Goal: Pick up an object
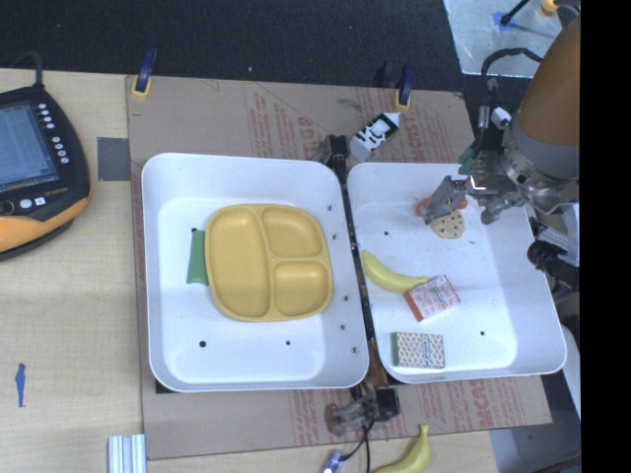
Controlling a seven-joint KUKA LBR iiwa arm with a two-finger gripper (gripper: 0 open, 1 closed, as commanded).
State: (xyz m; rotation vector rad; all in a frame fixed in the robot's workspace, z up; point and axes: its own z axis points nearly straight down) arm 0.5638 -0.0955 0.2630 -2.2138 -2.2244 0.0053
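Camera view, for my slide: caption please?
Arm's gripper low in right bin beside cookie; yellow tray in left bin.

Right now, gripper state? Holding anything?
Gripper: low in the right bin, at the cookie and an orange item. Open or closed cannot be told, and no grasp is evident.

Two bins sit side by side on the bench. The left bin (158,264) holds a divided plate (268,260) near its middle, with a flat piece (196,257) tucked under the plate's left edge. In the right bin (513,353), a cookie (449,226) lies toward the far side, with the gripper (455,193) just above it. Nearer, a banana (389,274) lies by the bin's left wall, a small packet (432,297) just right of it, and a sponge (418,350) at the near edge. A second banana (409,454) lies outside, on the near side of the bins. A handheld pendant (35,170) rests far left on the bench.
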